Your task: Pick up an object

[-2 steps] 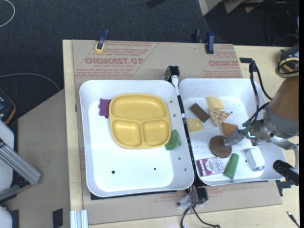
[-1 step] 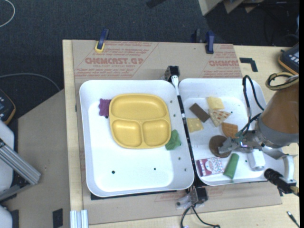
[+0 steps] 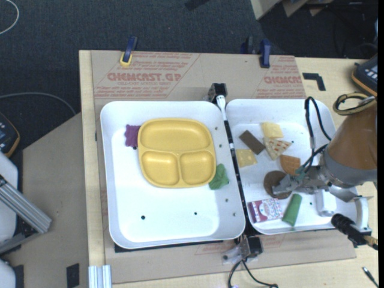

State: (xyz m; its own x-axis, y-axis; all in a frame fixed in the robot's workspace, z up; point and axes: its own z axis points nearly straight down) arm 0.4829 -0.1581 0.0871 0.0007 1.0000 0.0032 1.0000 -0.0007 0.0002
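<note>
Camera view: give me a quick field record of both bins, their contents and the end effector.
left bin: yellow tray with three compartments; purple item at the tray's left edge; green item at its lower right corner
right bin: brown bar, several yellow and tan pieces, round brown piece, green stick, red-and-white packet
arm: over the right bin's right side
end effector: low over the round brown piece, near the green stick
finger state: cannot tell
grasp: none visible

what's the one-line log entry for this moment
task: pick object | gripper: low in right bin, over brown disc | green stick beside | grasp: unconfirmed
</note>
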